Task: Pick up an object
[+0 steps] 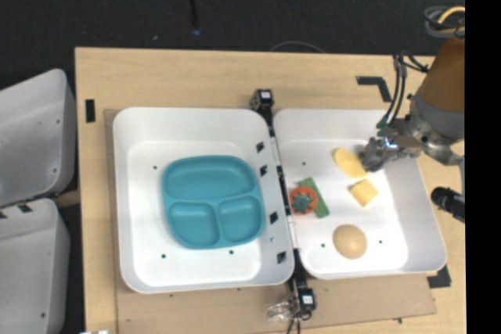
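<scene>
The right bin (407,246) holds a pale yellow oval piece (348,161), a small yellow block (363,192), a red and green toy (307,199) and a tan ball (350,241). My gripper (376,155) comes in from the right and hangs low at the right end of the yellow oval piece, touching or just over it. The yellow block lies just below the gripper, apart from it.
The left bin (133,137) holds a blue divided plate (211,199). Black clips (262,99) sit on the ridge between the bins. The wooden bench (235,66) surrounds both bins. A black part (448,202) juts in at the right edge.
</scene>
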You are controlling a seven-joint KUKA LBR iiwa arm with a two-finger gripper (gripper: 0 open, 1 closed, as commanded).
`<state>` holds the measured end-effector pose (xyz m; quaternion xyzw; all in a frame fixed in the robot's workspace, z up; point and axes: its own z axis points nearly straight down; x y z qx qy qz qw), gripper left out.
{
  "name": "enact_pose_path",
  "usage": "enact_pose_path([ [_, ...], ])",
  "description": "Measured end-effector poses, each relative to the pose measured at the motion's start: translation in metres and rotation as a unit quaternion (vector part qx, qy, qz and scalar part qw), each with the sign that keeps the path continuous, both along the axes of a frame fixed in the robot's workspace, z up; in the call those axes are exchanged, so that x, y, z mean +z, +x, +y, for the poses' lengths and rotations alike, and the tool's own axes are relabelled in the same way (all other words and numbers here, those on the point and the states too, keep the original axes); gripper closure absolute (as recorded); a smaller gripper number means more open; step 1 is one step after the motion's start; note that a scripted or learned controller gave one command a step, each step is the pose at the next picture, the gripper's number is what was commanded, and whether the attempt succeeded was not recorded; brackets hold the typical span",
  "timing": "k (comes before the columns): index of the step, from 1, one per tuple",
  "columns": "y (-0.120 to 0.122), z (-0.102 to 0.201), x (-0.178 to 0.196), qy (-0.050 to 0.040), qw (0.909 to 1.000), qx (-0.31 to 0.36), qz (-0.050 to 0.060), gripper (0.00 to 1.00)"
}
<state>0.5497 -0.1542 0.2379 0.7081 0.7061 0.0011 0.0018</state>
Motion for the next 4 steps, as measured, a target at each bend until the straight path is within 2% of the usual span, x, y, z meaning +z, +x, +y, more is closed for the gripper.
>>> enact_pose_path([
  [1,0.003,0.06,-0.005,0.0005,1.0,0.004,0.002,1.0],
  [3,0.019,0.153,-0.011,0.0006,1.0,0.005,0.002,1.0],
  [4,0.022,0.2,0.001,0.0013,1.0,0.005,0.001,1.0],
])
